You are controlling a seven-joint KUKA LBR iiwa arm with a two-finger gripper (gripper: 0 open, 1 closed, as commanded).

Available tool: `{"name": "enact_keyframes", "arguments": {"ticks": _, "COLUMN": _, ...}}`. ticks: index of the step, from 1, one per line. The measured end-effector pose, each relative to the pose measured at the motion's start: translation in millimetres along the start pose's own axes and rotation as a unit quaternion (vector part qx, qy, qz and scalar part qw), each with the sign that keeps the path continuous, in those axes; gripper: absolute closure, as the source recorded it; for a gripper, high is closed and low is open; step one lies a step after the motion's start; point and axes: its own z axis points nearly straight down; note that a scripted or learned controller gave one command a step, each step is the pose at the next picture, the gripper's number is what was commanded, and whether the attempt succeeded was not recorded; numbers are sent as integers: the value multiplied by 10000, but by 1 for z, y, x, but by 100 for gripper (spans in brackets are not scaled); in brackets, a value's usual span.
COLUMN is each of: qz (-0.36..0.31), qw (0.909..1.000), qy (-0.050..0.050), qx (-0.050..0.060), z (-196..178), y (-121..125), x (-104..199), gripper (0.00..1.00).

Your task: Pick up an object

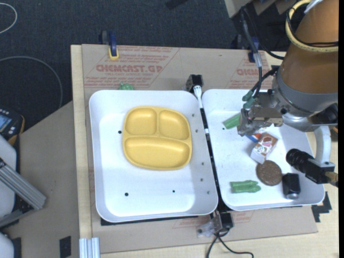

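My gripper [251,127] hangs low over the right bin [226,192], in its upper middle. A small green piece [231,122] lies just to its left, partly under the gripper body. Just below and to the right of the gripper lies a small white and red carton [264,147]. A brown round disc [269,172] sits below the carton. A green ridged piece [245,186] lies near the bin's front rim, and a black block [291,185] rests at the front right.
The left bin [107,176] bears a yellow divided plate [157,137]. The arm's grey and orange body [312,52] covers the right bin's back right corner. A black clamp [194,82] sits between the bins at the back.
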Motion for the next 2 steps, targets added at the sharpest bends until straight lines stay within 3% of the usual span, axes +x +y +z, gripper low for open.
{"name": "enact_keyframes", "arguments": {"ticks": 1, "qz": -13, "qw": 10000, "qy": -1, "qx": 76, "z": 17, "y": -2, "x": 37, "gripper": 100}}
{"name": "enact_keyframes", "arguments": {"ticks": 2, "qz": -17, "qw": 10000, "qy": 7, "qx": 9, "z": -58, "y": 0, "x": 66, "gripper": 100}}
